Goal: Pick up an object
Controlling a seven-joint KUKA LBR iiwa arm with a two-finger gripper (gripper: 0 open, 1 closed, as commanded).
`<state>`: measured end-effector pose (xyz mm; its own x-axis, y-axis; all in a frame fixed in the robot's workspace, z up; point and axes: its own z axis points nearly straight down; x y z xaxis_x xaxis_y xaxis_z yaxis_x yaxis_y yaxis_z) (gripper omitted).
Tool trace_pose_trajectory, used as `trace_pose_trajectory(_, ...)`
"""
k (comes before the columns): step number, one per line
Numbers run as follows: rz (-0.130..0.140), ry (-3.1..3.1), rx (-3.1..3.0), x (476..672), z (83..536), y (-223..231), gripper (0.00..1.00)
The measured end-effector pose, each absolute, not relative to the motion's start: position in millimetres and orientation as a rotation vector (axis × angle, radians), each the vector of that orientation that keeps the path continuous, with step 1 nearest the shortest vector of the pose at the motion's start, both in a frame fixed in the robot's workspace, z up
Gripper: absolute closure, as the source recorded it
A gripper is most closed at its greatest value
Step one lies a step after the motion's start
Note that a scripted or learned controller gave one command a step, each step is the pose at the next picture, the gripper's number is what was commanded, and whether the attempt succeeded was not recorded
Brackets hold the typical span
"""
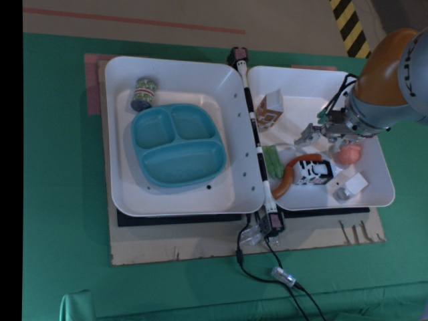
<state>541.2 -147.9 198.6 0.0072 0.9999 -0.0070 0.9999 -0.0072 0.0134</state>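
The arm reaches in from the right over the right bin, its pincer hanging low above the bin's middle; whether its fingers are wide or narrow cannot be told from this slant, and nothing is seen between them. Directly around it the bin is crowded: a small carton printed in brown and white stands near the far left corner, a green block lies beside the divider rail, an orange curved sausage-like piece bends around the left of a black-and-white patterned box, a pinkish-orange rounded object sits just right of the pincer, partly under the wrist, and a white block lies near the front right corner. That makes six loose things in this bin, any of which may serve as the thing to pick. The left bin holds two things: one teal divided plate with three compartments, and one small patterned can standing just beyond its far left corner. The two bins sit side by side on cardboard on the green-covered counter, and a cable trails off the front edge.
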Motion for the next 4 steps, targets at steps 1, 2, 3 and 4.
trace_pose_trajectory(1,0.007,2.199,2.221,542.5,207.9,-149.2,1.00)
trace_pose_trajectory(2,0.006,2.199,2.221,542.5,207.9,-149.2,0.00)
trace_pose_trajectory(3,0.006,2.194,2.222,543.8,217.3,-150.5,1.00)
trace_pose_trajectory(4,0.006,2.194,2.223,543.8,217.3,-150.5,0.00)
